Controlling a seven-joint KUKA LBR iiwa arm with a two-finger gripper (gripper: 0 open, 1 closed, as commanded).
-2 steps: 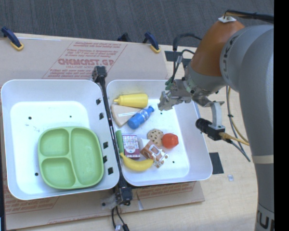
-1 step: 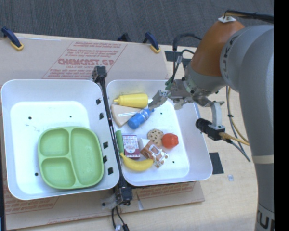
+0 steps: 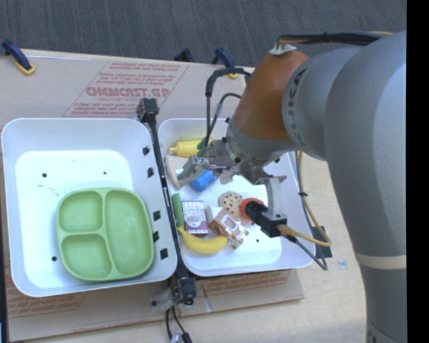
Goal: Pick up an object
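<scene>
- Blue object [image 3: 201,181]: small, lying in the upper-left part of the right bin [image 3: 289,259], just under the gripper [image 3: 200,164]. It is judged light and stiff, likely smooth plastic, so prone to slip; a grip across its short width looks best.
- Left bin [image 3: 28,141]: holds a green divided plate [image 3: 104,233], well apart from the work area and no obstruction.
- Right bin contents, left to right: a green stick [image 3: 176,211] along the left wall; a yellow bottle [image 3: 186,148] near the top, just beside the gripper; a small carton [image 3: 193,216]; a banana [image 3: 202,243] at the bottom; a red-and-white packet [image 3: 228,227]; a spotted cookie [image 3: 229,200].
- Gripper: low over the bin, above the blue object. Whether the jaws are spread or pressed together cannot be told; nothing is seen held.
- Obstructions: the yellow bottle and the bin's left wall crowd the approach, and the carton lies near below. A stray contact is judged possible.
- Arm [image 3: 343,120]: covers the right part of the bin; items beneath it cannot be judged.
</scene>
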